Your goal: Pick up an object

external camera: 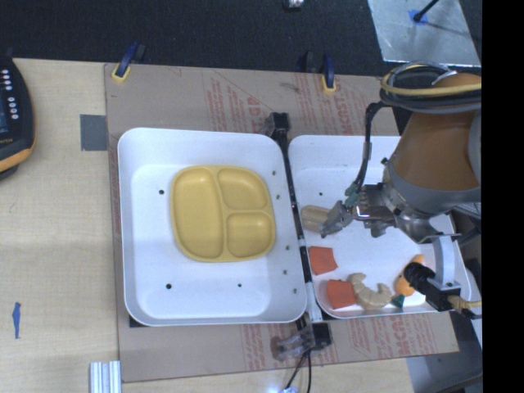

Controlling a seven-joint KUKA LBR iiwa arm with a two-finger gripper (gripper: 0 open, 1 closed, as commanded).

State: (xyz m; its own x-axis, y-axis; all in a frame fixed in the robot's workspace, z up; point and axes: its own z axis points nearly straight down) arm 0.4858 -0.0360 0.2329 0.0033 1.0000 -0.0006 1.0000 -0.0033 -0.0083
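While the arm leans in from three o'clock, I see the gripper (337, 218) hovering in the right bin (327, 154) beside a tan piece (314, 216).

From here I cannot tell whether its claw is apart or together, nor whether it touches the tan piece, which lies near the bin's nine o'clock wall with its long axis running nine to three. At six o'clock from that piece sits an orange block (322, 259), then a red block (340, 293), a curved beige piece (370, 291) arching along the bin's six o'clock edge, and an orange object (407, 278). The left bin (139, 219) carries a yellow divided plate (222, 212) at its centre. I can make out reddish print on the cardboard sheet (221, 97), but not read it.
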